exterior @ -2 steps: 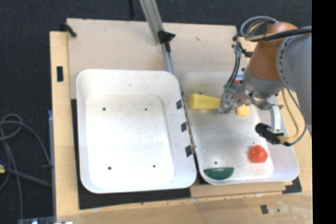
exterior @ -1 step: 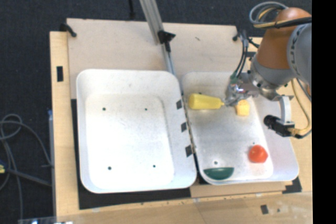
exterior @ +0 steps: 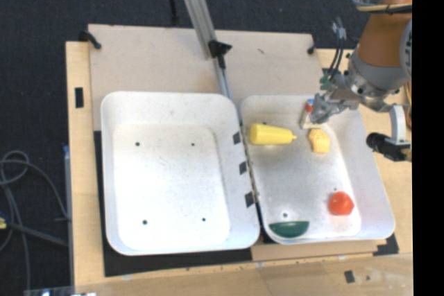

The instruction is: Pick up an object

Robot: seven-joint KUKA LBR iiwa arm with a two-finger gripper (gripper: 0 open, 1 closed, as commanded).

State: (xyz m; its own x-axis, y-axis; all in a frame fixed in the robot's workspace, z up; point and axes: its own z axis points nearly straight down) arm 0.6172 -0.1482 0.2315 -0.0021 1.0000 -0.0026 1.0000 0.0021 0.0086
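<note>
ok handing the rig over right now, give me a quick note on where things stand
Gripper: over the right bin's far edge, nothing seen between its fingers; open or shut is unclear.
Things, all in the right bin: yellow bottle-shaped object lying near the far left side, small yellow block just below the gripper, orange ball near the front right, dark green bowl-shaped piece at the front edge.
Done: nothing picked up.
Left: grasp one and lift; the small yellow block is closest.

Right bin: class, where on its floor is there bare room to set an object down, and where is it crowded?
Right bin: bare floor lies mid-bin, between the yellow bottle above and the orange ball and green bowl below. The far end is crowded: bottle, yellow block and gripper.
</note>
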